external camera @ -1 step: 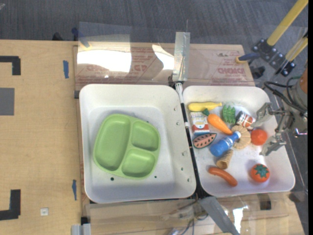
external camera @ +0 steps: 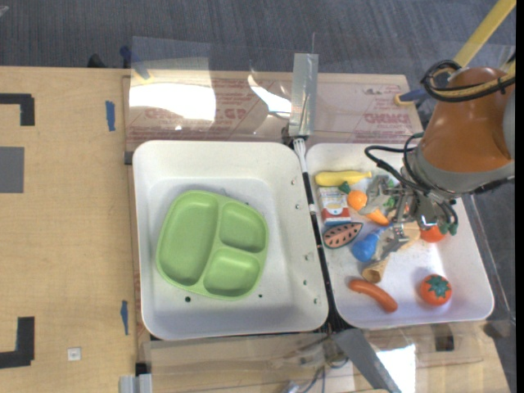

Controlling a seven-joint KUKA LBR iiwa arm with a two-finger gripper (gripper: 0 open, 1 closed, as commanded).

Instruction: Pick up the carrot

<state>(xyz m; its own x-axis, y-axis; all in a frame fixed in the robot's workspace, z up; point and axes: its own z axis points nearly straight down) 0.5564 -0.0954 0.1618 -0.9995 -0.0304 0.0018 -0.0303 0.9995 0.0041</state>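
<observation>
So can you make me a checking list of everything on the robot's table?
Surface: two white bins; left bin, right bin.
Job's things: carrot, small and orange, in the right bin under the gripper.
Clutter: green plate, banana, sausage, tomato, watermelon slice, ice cream cone.
Grippers: gripper low over the toys; grasp unclear.
Cables: black cables by the wrist.
Surroundings: wooden bench.

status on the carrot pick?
Gripper low over the right bin, nothing visibly held. Carrot lying beside it, left. Crowded by orange ball, blue piece.
</observation>
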